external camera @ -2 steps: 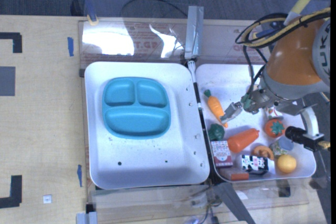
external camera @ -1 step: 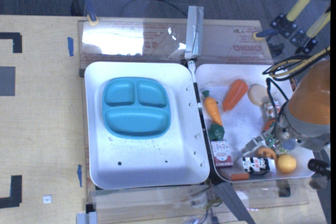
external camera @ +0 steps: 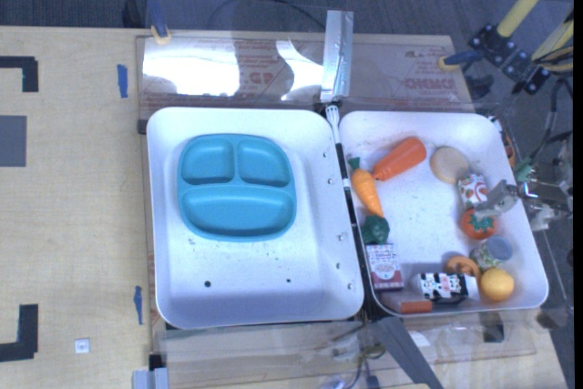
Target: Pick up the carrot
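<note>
The carrot [external camera: 364, 189] lies in the right bin [external camera: 414, 212], close against its left wall, orange tip toward the far side and green top [external camera: 374, 228] toward the near side. Just to its right on the far side lies a larger orange tapered piece [external camera: 399, 158] (possibly a second carrot). The gripper [external camera: 499, 196] reaches in over the bin's right rim, above a red round toy [external camera: 477, 224], well apart from the carrot; I cannot tell whether it is released or clenched. The left bin [external camera: 314, 273] holds a blue divided plate [external camera: 237, 185].
</note>
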You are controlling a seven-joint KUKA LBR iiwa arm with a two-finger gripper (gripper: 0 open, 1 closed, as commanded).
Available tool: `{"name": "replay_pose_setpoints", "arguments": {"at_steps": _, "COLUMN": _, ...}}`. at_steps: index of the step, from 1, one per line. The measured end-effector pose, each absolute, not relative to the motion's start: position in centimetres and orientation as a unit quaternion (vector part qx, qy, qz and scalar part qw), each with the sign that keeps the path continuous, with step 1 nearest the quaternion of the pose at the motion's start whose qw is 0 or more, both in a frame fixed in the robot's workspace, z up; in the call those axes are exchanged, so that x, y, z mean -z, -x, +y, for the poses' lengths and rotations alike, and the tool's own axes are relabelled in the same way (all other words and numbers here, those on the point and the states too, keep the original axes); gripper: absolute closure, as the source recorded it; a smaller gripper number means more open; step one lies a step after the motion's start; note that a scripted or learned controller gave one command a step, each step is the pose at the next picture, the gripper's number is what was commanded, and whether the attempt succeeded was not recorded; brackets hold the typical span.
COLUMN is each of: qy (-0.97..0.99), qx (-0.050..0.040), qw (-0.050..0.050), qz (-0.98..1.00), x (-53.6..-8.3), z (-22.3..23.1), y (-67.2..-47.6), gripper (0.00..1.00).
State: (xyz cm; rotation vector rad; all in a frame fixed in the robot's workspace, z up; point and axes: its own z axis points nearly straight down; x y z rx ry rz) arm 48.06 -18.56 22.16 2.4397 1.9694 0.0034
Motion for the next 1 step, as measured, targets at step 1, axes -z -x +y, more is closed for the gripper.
{"name": "replay_pose_setpoints", "arguments": {"at_steps": 1, "qy": -0.642, "qx": 0.0000, "qw": 0.000, "qz": 0.767, "x": -21.45, "z": -16.52, "y": -50.18, "gripper": 0.00}}
